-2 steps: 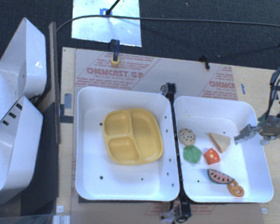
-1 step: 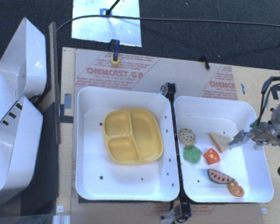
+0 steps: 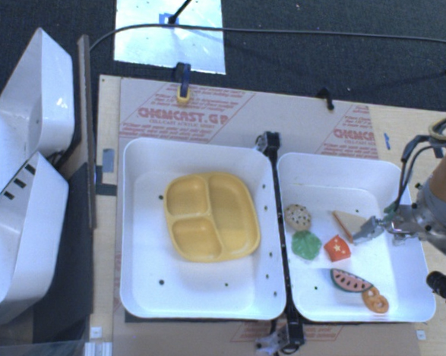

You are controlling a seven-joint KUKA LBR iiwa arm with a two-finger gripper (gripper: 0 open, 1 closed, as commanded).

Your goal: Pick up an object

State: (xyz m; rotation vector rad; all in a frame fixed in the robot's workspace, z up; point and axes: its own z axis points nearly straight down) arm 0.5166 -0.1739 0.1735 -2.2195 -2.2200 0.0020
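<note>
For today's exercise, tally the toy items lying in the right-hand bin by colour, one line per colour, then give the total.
Speckled cream: 1, the cookie
Tan: 1, the bread slice
Green: 1, the leaf
Red: 2, the strawberry piece and the watermelon slice
Orange: 1, the pretzel
Total: 6

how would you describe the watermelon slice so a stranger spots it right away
Look in the right bin, the one holding small toy foods rather than the yellow divided plate. Near its front edge lies the watermelon slice, beside an orange pretzel. It alone is a red wedge with dark seeds and a green rind.
</note>
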